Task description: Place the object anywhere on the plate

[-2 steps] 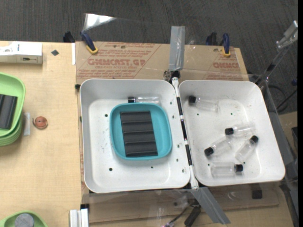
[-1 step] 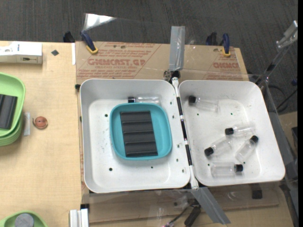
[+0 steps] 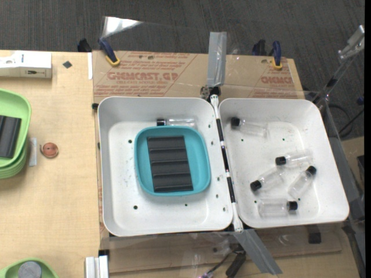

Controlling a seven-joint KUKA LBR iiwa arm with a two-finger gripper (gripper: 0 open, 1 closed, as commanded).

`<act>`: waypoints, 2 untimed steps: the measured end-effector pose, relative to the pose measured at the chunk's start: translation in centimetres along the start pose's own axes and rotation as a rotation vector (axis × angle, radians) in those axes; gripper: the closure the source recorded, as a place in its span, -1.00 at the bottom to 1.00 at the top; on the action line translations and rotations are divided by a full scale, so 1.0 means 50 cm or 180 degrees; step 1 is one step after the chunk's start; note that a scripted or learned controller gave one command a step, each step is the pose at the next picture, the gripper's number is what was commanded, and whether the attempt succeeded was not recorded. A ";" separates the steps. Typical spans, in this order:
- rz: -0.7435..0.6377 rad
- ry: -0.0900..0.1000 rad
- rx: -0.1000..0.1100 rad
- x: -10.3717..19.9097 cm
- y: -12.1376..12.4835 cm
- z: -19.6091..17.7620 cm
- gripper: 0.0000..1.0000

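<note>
**Camera view: vials on one side, plate on the other**

Two white bins sit side by side. The left bin (image 3: 116, 213) holds the teal plate (image 3: 142, 155), with a black ribbed insert (image 3: 169, 163) lying on it. The right bin (image 3: 324, 155) holds five clear vials with black caps, scattered and lying flat. The nearest vial (image 3: 249, 127) lies just across the divider, its long axis roughly left to right. A sixth vial (image 3: 177, 121) rests behind the plate. I'd judge any pick must carry leftward over the divider.
</note>
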State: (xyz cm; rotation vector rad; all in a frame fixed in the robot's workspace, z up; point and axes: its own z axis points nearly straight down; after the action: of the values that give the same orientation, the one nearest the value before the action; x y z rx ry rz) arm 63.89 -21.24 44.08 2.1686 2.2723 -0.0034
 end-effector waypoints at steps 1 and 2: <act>0.0000 0.0000 0.0000 0.000 0.000 0.000 -1.00; 0.0000 0.0000 0.0000 0.000 0.000 0.000 -1.00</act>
State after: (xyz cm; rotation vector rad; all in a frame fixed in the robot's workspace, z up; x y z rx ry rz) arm 63.89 -21.24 44.08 2.1687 2.2723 -0.0034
